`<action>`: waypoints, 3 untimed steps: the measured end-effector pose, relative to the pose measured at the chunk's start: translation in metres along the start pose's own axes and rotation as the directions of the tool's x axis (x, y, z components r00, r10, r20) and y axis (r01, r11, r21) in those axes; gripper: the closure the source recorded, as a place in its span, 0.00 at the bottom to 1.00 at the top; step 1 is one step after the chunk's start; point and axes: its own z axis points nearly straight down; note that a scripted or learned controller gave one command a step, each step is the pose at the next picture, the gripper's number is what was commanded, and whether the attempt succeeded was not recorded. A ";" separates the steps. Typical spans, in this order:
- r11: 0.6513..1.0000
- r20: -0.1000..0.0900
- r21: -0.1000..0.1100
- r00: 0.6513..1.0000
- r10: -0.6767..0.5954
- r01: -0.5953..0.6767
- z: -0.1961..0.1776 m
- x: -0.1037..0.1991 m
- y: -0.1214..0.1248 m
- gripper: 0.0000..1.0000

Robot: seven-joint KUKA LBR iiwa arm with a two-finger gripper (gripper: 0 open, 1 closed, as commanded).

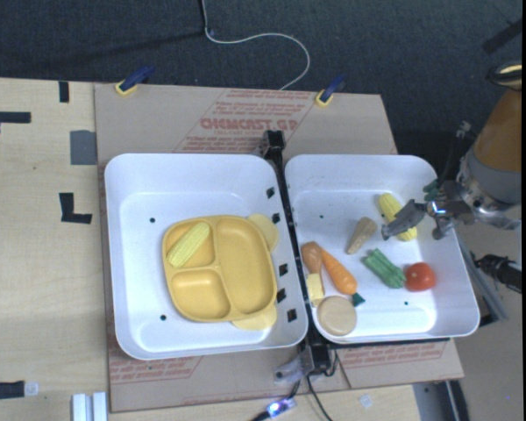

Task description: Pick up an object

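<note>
Over the right bin (438,318) the pincer (418,218) hangs at the end of the grey arm (495,169), which comes in from the right side. Its two dark fingers (401,220) stand spread wide apart, with nothing between them. One finger reaches toward the yellow corn piece (391,209), which lies just under and beside that fingertip; whether they touch cannot be told. A little to the left of the pincer lies a tan cone (362,233), tilted. Just below the pincer sit a green pepper (384,267) and, beside it, a red tomato (420,276), the two nearly touching. Farther left and below, an orange carrot (337,272) lies at a slant next to a small brown piece (311,255), with a pale yellow block (316,287) under them and a round beige disc (337,315) near the bin's front edge.

Well apart from the pincer, across the divide, the left bin (131,235) carries a yellow divided tray (232,266) with a corn cob (188,242) in its upper left compartment.
</note>
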 end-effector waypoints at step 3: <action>1.000 0.002 -0.007 1.000 -0.004 0.004 0.102 -0.013 -0.003 0.00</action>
